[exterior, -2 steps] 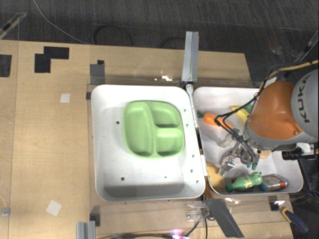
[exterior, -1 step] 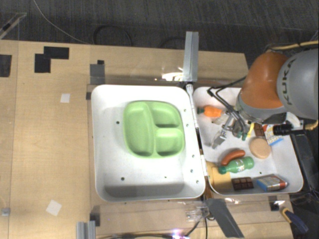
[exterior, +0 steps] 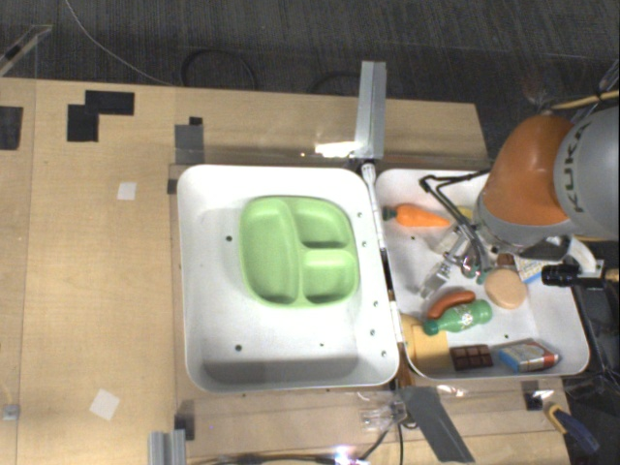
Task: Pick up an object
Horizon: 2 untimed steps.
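**Inspector:** Start with the jaws; how do they stand?

**Assistant:** The gripper (exterior: 448, 267) hangs low inside the right bin (exterior: 579, 352); its two metal fingers (exterior: 433, 281) look slightly spread, with nothing seen between them; the tips point down and to the left, over bare white floor.

**Inspector:** What lies closest to it?

**Assistant:** An orange carrot (exterior: 423, 218) lies just above the gripper, near the bin's upper left; a red sausage (exterior: 449, 303) lies just below the fingertips, apart from them; a green bottle (exterior: 458, 318) rests against the sausage's lower side, tilted; a round tan disc (exterior: 506, 289) sits to the right, beside the wrist.

**Inspector:** And along the front edge?

**Assistant:** A yellow block (exterior: 427, 345) sits in the front left corner; a brown chocolate bar (exterior: 472, 358) lies next to it; a small blue and red box (exterior: 529, 357) lies further right; all three are well apart from the gripper.

**Inspector:** The arm?

**Assistant:** The arm (exterior: 538, 182) enters from the right; its orange band sits above the grey wrist and covers the bin's upper right.

**Inspector:** The other bin?

**Assistant:** The left bin (exterior: 208, 356) holds a green divided tray (exterior: 295, 250), lying flat near the middle; the two bins stand side by side on the wooden bench (exterior: 87, 289).
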### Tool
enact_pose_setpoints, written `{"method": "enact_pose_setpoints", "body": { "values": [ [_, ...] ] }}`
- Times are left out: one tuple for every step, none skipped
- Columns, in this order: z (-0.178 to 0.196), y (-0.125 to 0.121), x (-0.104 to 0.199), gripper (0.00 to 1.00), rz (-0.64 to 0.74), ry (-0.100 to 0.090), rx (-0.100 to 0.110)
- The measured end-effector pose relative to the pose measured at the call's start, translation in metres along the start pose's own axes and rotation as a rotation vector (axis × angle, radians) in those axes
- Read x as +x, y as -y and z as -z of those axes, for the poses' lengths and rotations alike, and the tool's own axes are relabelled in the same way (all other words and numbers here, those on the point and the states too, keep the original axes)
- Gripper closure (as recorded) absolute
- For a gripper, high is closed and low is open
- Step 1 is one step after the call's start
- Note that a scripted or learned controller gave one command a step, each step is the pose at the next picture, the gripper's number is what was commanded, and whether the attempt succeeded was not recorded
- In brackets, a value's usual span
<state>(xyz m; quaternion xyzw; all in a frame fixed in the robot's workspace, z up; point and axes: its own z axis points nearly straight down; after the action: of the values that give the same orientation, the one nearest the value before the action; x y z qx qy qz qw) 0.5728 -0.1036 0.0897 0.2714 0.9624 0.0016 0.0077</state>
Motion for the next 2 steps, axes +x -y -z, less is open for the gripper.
{"method": "enact_pose_setpoints", "body": {
  "values": [
    [0.002, 0.035, 0.044, 0.00, -0.014, 0.003, -0.001],
    [0.000, 0.053, -0.008, 0.00, -0.038, 0.003, 0.002]
  ]
}}
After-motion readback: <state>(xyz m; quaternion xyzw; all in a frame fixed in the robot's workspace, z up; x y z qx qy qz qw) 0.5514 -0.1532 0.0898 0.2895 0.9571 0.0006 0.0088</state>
